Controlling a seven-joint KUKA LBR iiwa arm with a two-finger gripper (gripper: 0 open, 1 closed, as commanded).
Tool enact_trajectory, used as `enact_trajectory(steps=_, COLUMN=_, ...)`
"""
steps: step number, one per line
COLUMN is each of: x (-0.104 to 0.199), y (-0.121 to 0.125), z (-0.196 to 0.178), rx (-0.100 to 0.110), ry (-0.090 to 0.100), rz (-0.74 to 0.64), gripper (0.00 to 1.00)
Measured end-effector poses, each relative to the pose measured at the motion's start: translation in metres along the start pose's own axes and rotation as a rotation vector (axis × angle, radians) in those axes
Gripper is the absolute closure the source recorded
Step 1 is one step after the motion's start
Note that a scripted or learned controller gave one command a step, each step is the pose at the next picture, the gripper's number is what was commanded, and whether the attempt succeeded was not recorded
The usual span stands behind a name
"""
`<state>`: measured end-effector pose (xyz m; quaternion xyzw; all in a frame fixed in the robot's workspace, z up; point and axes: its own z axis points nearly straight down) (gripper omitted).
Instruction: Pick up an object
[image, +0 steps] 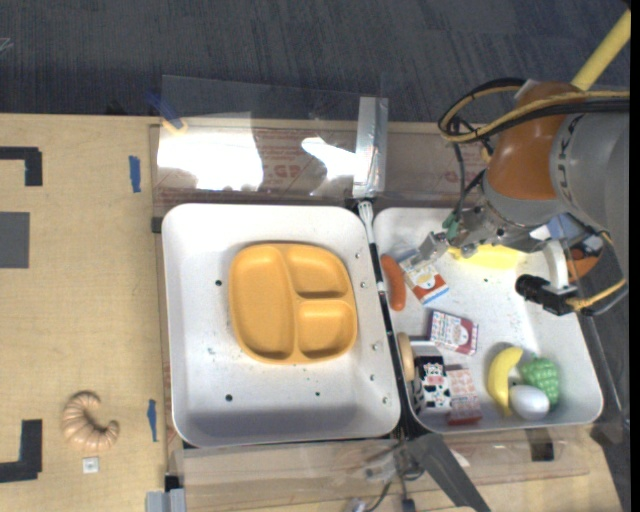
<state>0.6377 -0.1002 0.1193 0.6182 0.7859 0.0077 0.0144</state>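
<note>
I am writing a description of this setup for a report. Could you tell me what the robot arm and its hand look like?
The arm is a thick, rounded grey body with an orange band above the wrist. Black and yellow cables loop beside the band. The hand is small, grey and metallic, with pale parts behind it. A black piece sticks out lower down.

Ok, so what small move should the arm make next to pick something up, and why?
Probably lower straight down a little. The gripper sits at the back of the right bin, just above the small carton and beside the orange sausage, with nothing visibly between its fingers.
</note>
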Motion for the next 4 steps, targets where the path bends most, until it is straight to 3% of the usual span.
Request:
enact_trajectory(steps=1, x=-0.004, y=-0.028, z=0.017, rx=0.03, ry=0.016, rz=-0.094, gripper=0.0)
enact_trajectory(steps=2, x=-0.004, y=-0.026, z=0.005, rx=0.024, ry=0.014, rz=-0.094, gripper=1.0)
enact_trajectory(steps=3, x=-0.01, y=-0.042, z=-0.025, rx=0.026, ry=0.011, rz=-0.006, gripper=1.0)
enact_trajectory(steps=4, x=-0.057, y=-0.015, z=-0.121, rx=0.021, ry=0.006, rz=0.142, gripper=1.0)
